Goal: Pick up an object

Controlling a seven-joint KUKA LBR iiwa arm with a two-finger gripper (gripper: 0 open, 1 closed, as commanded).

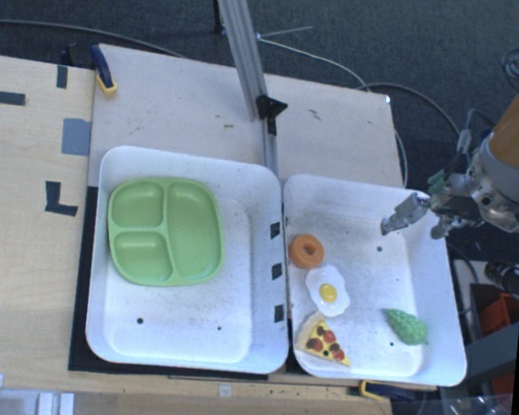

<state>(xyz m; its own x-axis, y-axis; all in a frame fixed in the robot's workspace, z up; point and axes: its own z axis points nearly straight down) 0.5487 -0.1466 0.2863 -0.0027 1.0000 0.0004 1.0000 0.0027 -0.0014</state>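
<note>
Approach is underway: the hand (pixel 417 215) is hovering over the right bin (pixel 447 268), released and grasping nothing. Next it is needing to descend toward the donut (pixel 307 250), lying well left of it.

You see two bins side by side on the bench (pixel 160 99). The left bin (pixel 173 331) holds a divided plate (pixel 165 231) in its rear-left part. In the right bin (pixel 368 223), a doughnut (pixel 307 250), a fried egg (pixel 328 292) and a pizza slice (pixel 324 341) line its left edge, rear to front. A leafy vegetable (pixel 406 326) lies near the front-right corner.
</note>
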